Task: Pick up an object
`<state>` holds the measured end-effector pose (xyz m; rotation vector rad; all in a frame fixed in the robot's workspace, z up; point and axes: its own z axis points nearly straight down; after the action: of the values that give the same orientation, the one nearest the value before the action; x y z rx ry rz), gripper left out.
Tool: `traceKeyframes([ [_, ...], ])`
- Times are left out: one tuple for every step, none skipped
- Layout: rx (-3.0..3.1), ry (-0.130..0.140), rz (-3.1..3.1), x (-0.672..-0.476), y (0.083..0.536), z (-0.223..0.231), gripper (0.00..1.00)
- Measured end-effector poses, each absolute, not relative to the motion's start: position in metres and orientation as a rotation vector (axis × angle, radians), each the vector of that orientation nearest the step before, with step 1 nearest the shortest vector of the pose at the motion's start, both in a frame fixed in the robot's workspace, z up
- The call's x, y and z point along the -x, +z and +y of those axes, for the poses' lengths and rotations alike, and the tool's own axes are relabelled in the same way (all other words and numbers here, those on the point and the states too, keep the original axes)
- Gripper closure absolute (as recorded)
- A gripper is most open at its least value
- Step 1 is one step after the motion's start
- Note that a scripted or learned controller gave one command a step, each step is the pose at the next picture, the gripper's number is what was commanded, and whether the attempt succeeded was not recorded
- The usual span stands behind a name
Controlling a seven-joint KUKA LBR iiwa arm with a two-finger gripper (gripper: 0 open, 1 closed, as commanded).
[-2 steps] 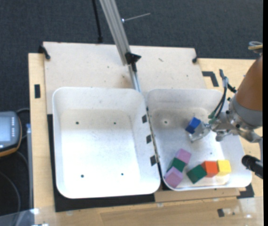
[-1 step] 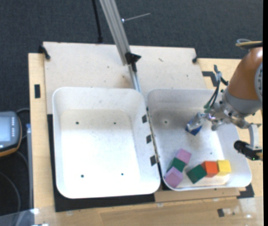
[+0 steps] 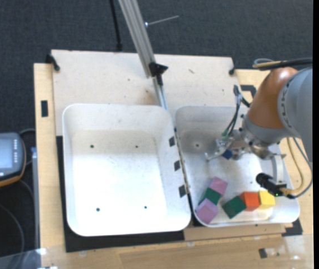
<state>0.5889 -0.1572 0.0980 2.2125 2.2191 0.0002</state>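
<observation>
The arm (image 3: 277, 108) is reaching in from the right and hanging low over the right bin (image 3: 195, 125), its end effector (image 3: 226, 152) sitting above the bare middle of the bin floor. Something small and blue is showing right at its tip, but whether that is a block or part of the tool I cannot tell, nor whether the end effector is open or closed.

The pickable things are lying together along the near edge of the right bin — a pink block (image 3: 218, 185), a dark green block (image 3: 211, 196), a lilac block (image 3: 207, 210), a second green block (image 3: 234, 206), an orange block (image 3: 251, 200) and a yellow block (image 3: 267, 199). They are probably crowding there because the bin's curved wall is stopping them. The end effector is hovering apart from that cluster, up-bin of the pink block.

The left bin (image 3: 72, 150) is resting beside it on the tabletop (image 3: 92, 77), likely as the drop-off side.
</observation>
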Motion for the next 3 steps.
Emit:
traceKeyframes([
  [-2.21,0.005,2.221,-0.67,0.099,-0.186,0.0],
  [-2.218,0.004,2.226,-0.645,0.097,-0.177,0.0],
  [-2.21,0.001,2.227,-0.645,0.109,-0.179,1.0],
])
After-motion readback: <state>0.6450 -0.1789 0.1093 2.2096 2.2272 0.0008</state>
